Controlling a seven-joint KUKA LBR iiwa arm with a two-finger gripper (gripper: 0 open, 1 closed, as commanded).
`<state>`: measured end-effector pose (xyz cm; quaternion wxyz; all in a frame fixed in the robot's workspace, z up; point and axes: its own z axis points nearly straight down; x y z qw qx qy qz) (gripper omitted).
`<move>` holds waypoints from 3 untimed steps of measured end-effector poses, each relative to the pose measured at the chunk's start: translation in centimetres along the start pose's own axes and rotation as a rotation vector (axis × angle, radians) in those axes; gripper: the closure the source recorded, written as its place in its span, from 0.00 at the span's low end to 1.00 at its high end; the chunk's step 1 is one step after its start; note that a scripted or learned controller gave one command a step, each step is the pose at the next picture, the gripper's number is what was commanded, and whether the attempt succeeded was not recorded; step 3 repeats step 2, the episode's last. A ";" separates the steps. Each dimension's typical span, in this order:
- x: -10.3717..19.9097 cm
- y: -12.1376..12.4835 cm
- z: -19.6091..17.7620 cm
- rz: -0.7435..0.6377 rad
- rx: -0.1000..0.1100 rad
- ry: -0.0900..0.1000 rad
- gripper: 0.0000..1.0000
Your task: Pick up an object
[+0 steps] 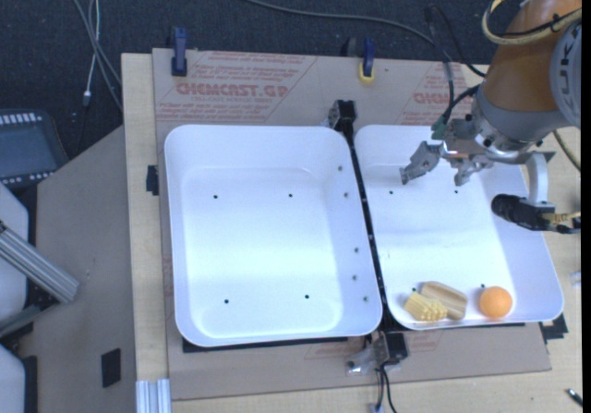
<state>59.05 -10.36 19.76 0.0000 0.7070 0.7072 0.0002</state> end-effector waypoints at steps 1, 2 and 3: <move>-3.3 5.6 0.9 0.000 -0.002 -0.001 0.00; -8.1 7.7 3.5 0.002 0.001 -0.001 0.00; -8.1 7.7 3.5 0.002 0.001 -0.001 0.00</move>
